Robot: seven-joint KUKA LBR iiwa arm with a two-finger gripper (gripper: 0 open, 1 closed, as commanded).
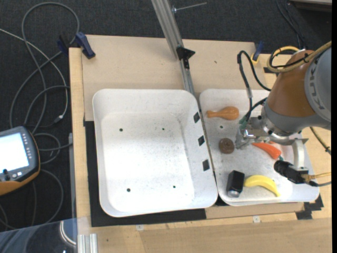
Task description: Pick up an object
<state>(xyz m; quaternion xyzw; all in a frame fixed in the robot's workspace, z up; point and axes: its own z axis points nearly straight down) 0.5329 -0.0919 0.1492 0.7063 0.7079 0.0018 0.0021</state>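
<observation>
Carrot [269,150] half hidden under gripper [243,139], fingers indistinct.

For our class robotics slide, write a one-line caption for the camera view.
KUKA arm's gripper hovers over the right bin near a brown ball, carrot, banana, black block and wooden pear-shaped piece.

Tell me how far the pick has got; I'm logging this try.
Done: the arm has reached over the right bin. In hand: the gripper hangs low beside the brown round object, with nothing visibly between its fingers. Left: grasp and lift. The drumstick-shaped piece, carrot, banana and black block lie in the bin.
</observation>
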